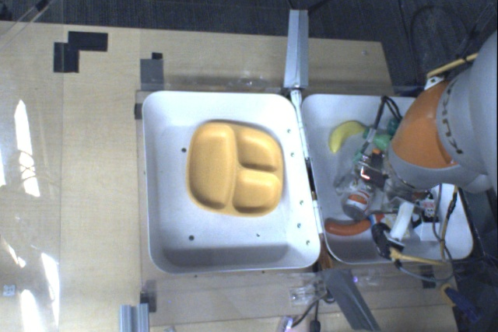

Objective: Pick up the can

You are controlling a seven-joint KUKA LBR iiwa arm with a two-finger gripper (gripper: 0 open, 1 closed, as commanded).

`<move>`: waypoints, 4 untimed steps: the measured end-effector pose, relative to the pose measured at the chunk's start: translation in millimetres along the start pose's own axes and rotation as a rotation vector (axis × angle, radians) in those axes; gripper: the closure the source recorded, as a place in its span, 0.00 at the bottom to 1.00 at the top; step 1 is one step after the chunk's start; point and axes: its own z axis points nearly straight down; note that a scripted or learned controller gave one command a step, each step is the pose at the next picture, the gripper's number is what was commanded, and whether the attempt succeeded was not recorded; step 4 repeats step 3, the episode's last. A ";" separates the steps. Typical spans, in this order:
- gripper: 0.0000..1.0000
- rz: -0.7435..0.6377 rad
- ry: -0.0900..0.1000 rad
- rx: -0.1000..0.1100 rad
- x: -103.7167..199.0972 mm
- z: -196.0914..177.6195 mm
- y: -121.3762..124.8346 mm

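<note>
The bench (93,190) carries two white bins side by side. The left bin (167,237) holds a yellow tray (233,167) with three compartments, sitting near its middle. The right bin (319,120) is crowded: the arm (459,128), grey with its orange band (420,132), comes in from the right and hangs over the bin's middle, covering much of it.

Under the wrist sits the gripper (369,171), a tangle of dark hardware and cables pointing down and to the left. Whether it is spread or closed I cannot tell; the wrist and wiring hide that part.

The can (356,204) appears to be the small silvery cylinder with a reddish end lying just below and slightly left of the gripper, close to it and possibly touching; contact cannot be confirmed. It seems tipped on its side with its long axis running roughly up-right to down-left, though it is small and partly hidden. So the coming move likely turns on a short drop down and a shade leftward, with the grasp set across that axis.

Near it lie a red sausage-like thing (346,227) just below, and a banana (345,134) above, toward the bin's top left. Both are close enough to get nudged.
</note>
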 end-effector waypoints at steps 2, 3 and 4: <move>1.00 0.016 -0.003 0.007 -31.0 -82.7 -16.8; 1.00 0.167 -0.005 0.007 -63.8 -110.5 71.7; 1.00 0.167 -0.005 0.007 -63.8 -110.5 71.7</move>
